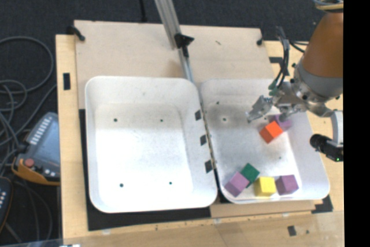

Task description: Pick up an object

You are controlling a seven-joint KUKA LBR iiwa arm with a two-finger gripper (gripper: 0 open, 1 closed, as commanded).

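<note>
The end effector is seen over the right bin; whether it is apart or together cannot be told. An orange cube lies at its 5 o'clock, apparently ungripped

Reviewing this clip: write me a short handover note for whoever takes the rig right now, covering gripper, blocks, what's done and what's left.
Gripper: low over the right bin, at its upper right part; whether it is open or shut cannot be told from this angle.
Blocks: an orange block lies just below the gripper, with a small purple block touching its upper right side. Along the bin's near edge sit a light purple block, a green block, a yellow block and a purple block.
Done: nothing visibly lifted.
Left: grasp one block, probably the orange one, and raise it.
</note>
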